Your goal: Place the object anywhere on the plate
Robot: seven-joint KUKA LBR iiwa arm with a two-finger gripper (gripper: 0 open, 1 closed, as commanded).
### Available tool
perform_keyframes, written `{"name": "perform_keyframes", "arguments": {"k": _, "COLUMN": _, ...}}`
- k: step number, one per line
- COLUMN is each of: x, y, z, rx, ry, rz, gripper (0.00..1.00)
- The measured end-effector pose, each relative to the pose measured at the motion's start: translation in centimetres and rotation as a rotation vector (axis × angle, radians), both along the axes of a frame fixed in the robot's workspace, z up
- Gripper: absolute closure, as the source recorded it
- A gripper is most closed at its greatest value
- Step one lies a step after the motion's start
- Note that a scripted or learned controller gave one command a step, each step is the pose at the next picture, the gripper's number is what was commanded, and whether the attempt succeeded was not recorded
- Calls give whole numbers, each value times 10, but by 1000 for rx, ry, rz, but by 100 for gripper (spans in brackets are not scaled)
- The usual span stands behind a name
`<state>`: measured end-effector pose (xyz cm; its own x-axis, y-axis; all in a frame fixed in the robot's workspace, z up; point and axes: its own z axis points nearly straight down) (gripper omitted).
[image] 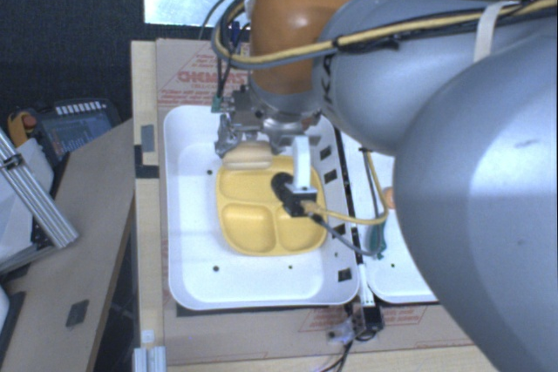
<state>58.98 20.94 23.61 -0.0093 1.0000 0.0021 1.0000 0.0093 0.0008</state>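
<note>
A yellow plate (261, 226) with several compartments lies in the left white bin (187, 274). A pale tan, bun-like object (249, 156) sits at the plate's far edge, partly over the rim. My gripper (237, 131) hangs directly above that object and is very close to it or touching it. The orange band and grey wrist hide most of the gripper, and I cannot see whether the object is gripped.
The big grey arm covers the right bin (401, 290) almost entirely and reaches across the bins' shared edge. A black connector (292, 196) with a yellow cable from the arm hangs over the plate's right side. Bare bin floor shows to the left of the plate and in front of it.
</note>
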Motion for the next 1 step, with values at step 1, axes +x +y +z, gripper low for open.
{"name": "perform_keyframes", "arguments": {"k": 1, "x": 1, "y": -3, "z": 0, "rx": -1, "ry": 0, "rz": -5, "gripper": 0}}
